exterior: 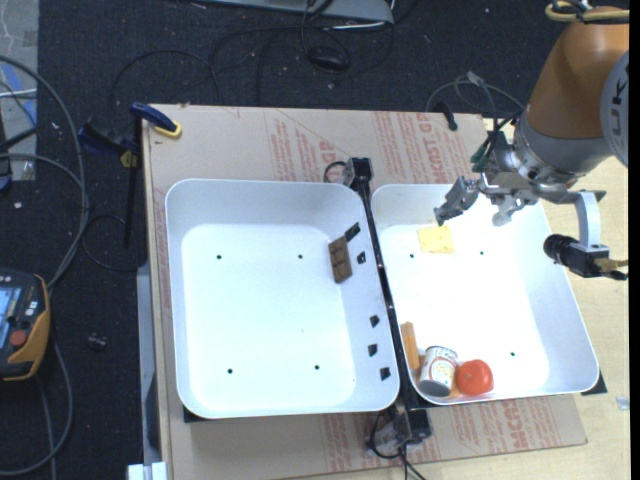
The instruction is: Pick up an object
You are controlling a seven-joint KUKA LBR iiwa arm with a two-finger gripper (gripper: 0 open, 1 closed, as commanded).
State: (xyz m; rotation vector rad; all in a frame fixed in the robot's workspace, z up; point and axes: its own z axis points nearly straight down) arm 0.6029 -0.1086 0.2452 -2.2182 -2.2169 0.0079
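Two shallow white bins are seen side by side on the counter (250, 133), the left bin (200, 208) and the right bin (560, 298). The hand (478, 203) is held over the far part of the right bin, its two fingers spread apart with nothing between them. Just below the hand's left finger (452, 202), a flat yellow square (436, 240) is seen lying on the bin floor; whether it is touched cannot be told. Well toward the near edge from the hand, a small can (437, 367) and a red tomato (475, 376) are found side by side in the near corner, with an orange stick (410, 346) lying just beside the can along the bin wall. Far to the left of the hand, a brown block (340, 260) is seen in the left bin.
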